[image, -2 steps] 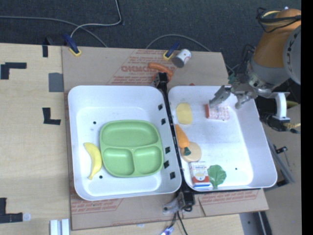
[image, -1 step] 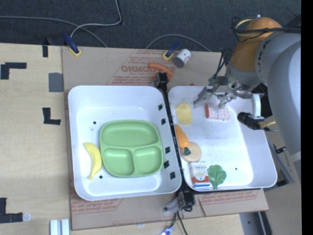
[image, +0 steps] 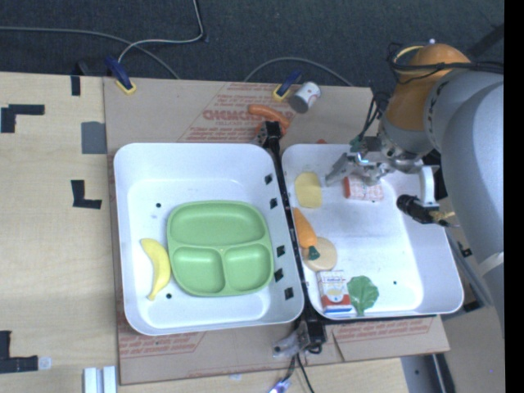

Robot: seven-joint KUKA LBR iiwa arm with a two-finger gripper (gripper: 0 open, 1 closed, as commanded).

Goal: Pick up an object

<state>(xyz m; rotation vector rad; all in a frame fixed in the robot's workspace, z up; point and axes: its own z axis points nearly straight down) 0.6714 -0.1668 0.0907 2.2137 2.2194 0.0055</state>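
camera view: gripper (image: 354,169) sits low in the upper part of the right bin (image: 426,289) — whether it's open or closed, cannot tell — just beside a small red-and-white packet (image: 364,190), right of centre frame.

The grey arm (image: 479,162) enters from the right side of the view and takes up much of the right edge. The orange band (image: 419,88) above the wrist sits at upper right. Below it the wrist angles down and to the left. The hand (image: 358,169) is lowered, pointing left. Its metal fingers (image: 337,173) are partly visible; their spacing cannot be determined.
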